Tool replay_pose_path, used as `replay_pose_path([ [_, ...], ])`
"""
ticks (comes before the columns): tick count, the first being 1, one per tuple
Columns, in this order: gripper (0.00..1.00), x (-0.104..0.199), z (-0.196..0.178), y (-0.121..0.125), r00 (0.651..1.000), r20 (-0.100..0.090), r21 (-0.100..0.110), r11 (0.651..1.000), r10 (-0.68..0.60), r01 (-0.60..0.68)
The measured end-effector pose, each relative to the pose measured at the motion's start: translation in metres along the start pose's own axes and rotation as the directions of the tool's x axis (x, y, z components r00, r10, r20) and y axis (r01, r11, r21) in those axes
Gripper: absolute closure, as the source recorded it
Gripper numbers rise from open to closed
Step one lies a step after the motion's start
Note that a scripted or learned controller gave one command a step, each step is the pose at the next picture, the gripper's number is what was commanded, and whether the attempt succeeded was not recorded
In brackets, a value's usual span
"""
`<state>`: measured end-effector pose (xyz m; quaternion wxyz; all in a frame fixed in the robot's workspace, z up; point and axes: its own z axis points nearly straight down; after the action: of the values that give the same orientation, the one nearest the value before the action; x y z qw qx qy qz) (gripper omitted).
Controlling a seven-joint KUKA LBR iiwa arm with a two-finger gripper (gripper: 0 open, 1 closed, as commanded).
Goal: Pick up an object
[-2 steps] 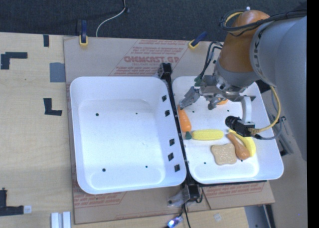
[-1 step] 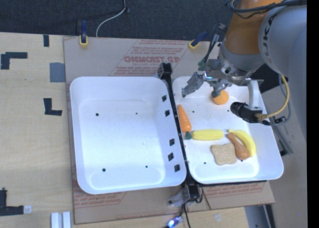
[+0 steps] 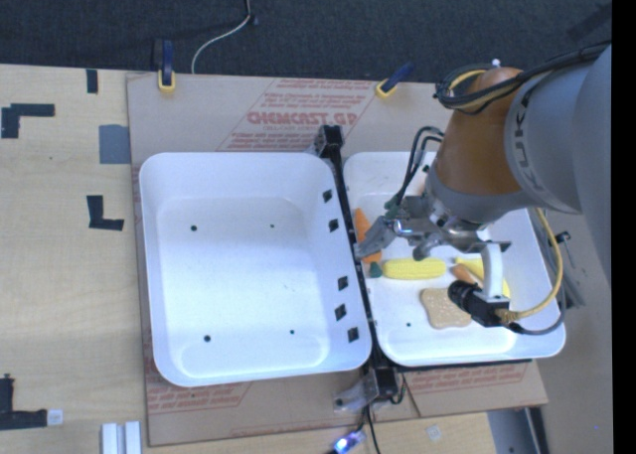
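Honestly, I can't tell how the jaws stand. Going left to right in the right bin (image 3: 542,348): carrot (image 3: 364,228) against its left wall, gripper (image 3: 383,236) just beside it, corn (image 3: 413,269), toast (image 3: 443,308). I fear it jams on that wall.

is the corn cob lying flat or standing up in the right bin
Lying flat. The corn cob rests lengthwise on the floor of the right bin, long side running left to right, just under the gripper.
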<state>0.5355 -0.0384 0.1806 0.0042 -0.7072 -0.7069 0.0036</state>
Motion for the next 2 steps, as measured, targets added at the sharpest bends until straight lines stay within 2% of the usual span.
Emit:
replay_pose_path([
  [1,0.0,0.03,-0.004,0.074,1.0,0.0,-0.014,1.0,-0.006,0.006],
  [2,0.0,-0.05,-0.003,-0.013,1.0,0.003,-0.004,1.0,0.009,-0.009],
])
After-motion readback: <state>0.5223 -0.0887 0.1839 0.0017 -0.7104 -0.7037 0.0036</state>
